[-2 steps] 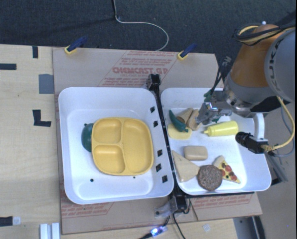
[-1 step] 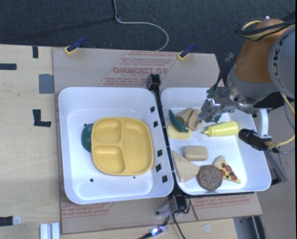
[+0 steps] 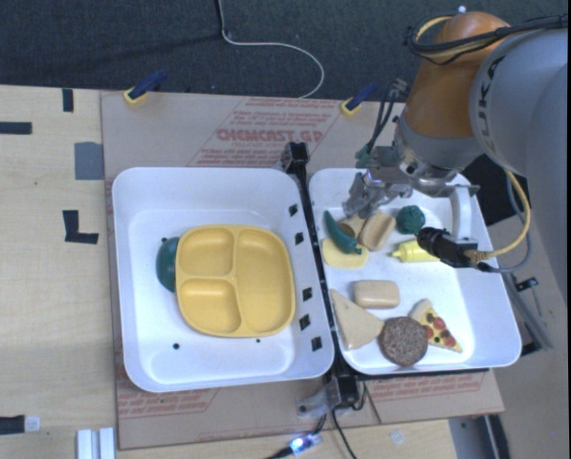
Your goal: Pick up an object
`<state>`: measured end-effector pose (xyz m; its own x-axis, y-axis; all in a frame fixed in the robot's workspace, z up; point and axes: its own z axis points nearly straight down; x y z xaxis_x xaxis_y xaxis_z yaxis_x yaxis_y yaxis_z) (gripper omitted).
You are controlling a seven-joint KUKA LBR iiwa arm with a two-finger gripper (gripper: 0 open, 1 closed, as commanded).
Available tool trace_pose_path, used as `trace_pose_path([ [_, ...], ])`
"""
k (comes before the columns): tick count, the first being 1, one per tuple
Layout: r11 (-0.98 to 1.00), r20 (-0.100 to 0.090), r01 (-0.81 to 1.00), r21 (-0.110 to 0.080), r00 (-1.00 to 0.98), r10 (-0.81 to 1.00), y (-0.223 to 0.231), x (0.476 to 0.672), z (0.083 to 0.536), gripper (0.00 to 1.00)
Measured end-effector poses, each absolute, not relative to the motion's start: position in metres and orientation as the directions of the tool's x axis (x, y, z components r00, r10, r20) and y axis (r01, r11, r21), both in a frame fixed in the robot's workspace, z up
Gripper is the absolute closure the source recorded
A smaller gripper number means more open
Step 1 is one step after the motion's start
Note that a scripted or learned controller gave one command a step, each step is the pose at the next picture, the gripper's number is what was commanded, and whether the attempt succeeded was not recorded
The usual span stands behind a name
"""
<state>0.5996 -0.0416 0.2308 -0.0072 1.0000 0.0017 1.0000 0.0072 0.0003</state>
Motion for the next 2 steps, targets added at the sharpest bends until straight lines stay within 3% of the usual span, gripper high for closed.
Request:
trace_pose_path([
  [2,0.001,-0.001,1.0,-0.001,-0.001,1.0,-0.062,0.593,0.221,1.0],
])
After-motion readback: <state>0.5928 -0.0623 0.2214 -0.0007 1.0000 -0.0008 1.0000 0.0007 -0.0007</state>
